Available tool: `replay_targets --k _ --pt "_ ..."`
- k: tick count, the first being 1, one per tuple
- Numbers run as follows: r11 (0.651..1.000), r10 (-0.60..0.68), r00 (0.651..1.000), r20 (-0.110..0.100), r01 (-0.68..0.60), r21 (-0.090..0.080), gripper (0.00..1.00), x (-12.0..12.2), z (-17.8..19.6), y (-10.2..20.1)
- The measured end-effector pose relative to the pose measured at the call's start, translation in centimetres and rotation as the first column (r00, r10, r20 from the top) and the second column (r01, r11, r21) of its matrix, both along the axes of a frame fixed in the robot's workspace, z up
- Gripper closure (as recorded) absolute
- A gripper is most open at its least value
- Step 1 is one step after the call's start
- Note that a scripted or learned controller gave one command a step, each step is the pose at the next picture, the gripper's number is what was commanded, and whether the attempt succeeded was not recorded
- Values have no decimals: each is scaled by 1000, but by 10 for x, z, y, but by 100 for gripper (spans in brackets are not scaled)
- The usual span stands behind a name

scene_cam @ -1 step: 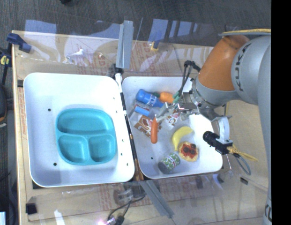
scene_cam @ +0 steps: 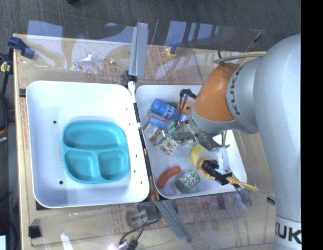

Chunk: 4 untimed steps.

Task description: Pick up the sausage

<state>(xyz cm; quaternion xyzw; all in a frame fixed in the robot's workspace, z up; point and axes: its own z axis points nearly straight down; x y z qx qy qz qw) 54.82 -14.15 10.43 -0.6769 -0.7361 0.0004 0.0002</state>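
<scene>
The sausage (scene_cam: 168,176), reddish-orange and short, lies near the front wall of the right bin (scene_cam: 239,160), slanting up to the right. My gripper (scene_cam: 174,138) hangs over the middle of that bin, above a small cluster of items. It is above and slightly right of the sausage, apart from it. The grey arm with its orange band covers the right part of the bin.
A blue can (scene_cam: 162,108) and a second blue item (scene_cam: 158,122) lie at the back of the right bin. A green-and-white patterned piece (scene_cam: 189,180) sits just right of the sausage, with a yellow object (scene_cam: 196,152) above it. The left bin (scene_cam: 41,103) holds a teal divided tray (scene_cam: 94,151).
</scene>
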Motion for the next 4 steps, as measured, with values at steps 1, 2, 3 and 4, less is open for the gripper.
replay_targets --k 1,2,3,4 --pt "966 257 966 -2 -257 4 0 -72 -13 -14" --pt "966 260 966 -2 -260 5 100 -71 -2 -15" --pt "997 -82 997 -3 82 0 100 -55 7 36" --pt "996 -85 996 -2 85 -4 0 -56 8 32"
